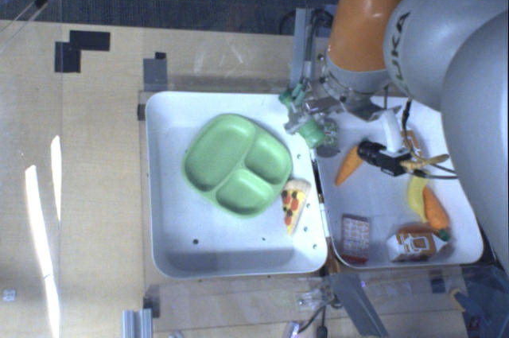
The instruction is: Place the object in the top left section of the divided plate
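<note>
The green divided plate [237,163] lies in the left bin [171,193], tilted so its three sections fan around the middle. All of its sections look bare. My gripper [312,120] hangs over the wall between the two bins, just past the plate's upper right rim. A small green lump [318,135] shows right at the gripper's lower end, and I cannot make out whether it is held. A toy pizza slice [294,203] lies in the left bin against the plate's right edge.
The right bin [469,245] holds an orange carrot [347,165], a yellow banana [415,198], a second carrot [435,211], a brown bread loaf [413,243] and a small red packet [355,235]. The big grey arm [453,50] covers the bin's upper right.
</note>
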You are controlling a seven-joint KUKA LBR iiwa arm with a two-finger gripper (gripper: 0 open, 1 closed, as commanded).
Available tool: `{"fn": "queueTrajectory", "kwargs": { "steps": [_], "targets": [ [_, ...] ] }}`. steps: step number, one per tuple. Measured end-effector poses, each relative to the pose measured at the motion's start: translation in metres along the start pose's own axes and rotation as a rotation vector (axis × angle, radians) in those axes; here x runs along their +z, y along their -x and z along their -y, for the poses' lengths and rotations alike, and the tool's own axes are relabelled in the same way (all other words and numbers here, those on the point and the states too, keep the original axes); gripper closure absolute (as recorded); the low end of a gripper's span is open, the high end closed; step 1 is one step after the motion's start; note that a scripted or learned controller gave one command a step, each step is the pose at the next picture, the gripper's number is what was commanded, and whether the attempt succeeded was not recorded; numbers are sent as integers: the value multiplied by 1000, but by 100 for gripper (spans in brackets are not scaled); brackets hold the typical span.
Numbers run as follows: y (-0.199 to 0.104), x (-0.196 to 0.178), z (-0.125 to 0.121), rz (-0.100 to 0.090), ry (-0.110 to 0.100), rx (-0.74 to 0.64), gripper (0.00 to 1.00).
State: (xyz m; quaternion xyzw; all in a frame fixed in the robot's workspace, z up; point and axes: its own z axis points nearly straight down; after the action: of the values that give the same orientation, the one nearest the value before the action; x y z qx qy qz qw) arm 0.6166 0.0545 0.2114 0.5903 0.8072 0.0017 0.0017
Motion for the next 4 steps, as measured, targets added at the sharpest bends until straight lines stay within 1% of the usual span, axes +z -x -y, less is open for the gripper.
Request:
{"fn": "queueTrajectory", "kwargs": {
  "steps": [1, 2, 3, 4],
  "targets": [
    [-27, 26, -2, -1, 1, -251, 100],
    [-27, 26, -2, -1, 1, -251, 0],
    [8, 25, 55, 0, 2, -501, 0],
    [23, -114, 11, 2, 5, -391, 0]
  ]
}}
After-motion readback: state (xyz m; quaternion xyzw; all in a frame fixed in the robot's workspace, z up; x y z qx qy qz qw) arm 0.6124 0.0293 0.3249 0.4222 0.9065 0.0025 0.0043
